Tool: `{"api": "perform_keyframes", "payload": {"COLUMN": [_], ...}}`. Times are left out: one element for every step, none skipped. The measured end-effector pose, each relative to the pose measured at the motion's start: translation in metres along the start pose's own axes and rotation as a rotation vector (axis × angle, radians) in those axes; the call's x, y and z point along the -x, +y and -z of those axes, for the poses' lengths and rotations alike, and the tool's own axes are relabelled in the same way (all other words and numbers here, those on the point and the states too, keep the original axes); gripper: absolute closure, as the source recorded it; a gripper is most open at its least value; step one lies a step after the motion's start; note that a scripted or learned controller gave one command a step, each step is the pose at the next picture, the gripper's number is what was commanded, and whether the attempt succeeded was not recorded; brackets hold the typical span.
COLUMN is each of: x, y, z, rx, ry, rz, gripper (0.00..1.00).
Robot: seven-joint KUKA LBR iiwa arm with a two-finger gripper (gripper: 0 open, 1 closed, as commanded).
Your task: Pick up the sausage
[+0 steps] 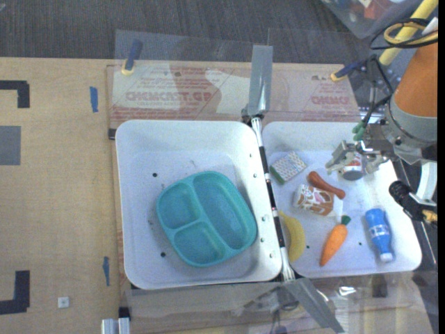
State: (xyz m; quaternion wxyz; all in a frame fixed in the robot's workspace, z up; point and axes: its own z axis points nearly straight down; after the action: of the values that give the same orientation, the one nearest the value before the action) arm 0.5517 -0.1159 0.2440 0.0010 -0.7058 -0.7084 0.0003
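bench with two shallow white bins set side by side, their inner rims touching along the middle.

left bin (132,145): one teal divided plate (206,218) with three compartments, lying flat toward the near half of the bin, turned at a slant to the bin walls.

right bin (410,256): six loose items.
- sausage (325,184), reddish brown, lying flat near the bin's centre, slanting from upper left to lower right; its lower side is just beside a small printed packet (313,200).
- small checked packet (288,165), toward the left wall, apart from the sausage.
- banana (295,236), yellow, against the near left wall.
- carrot (334,243), orange with a green top, near the front rim, tilted, between the banana and the bottle.
- blue bottle (379,234) with a white cap, lying on its side toward the near right corner.

arm: grey with an orange band, reaching in over the right wall of the right bin. gripper (352,160) low over the far right part of that bin, up and to the right of the sausage, near it but apart from it. whether its fingers are spread or closed cannot be told; nothing is seen between them.
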Motion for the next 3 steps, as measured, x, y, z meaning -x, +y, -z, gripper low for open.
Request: {"api": "perform_keyframes", "payload": {"x": [0.001, -0.031, -0.045], "y": [0.001, 0.035, -0.024], "z": [0.01, 0.03, -0.036], "rx": [0.003, 0.005, 0.0], "ry": [-0.001, -0.002, 0.0], "rz": [-0.001, -0.075, 0.257], "gripper": [1.0, 1.0, 1.0]}}
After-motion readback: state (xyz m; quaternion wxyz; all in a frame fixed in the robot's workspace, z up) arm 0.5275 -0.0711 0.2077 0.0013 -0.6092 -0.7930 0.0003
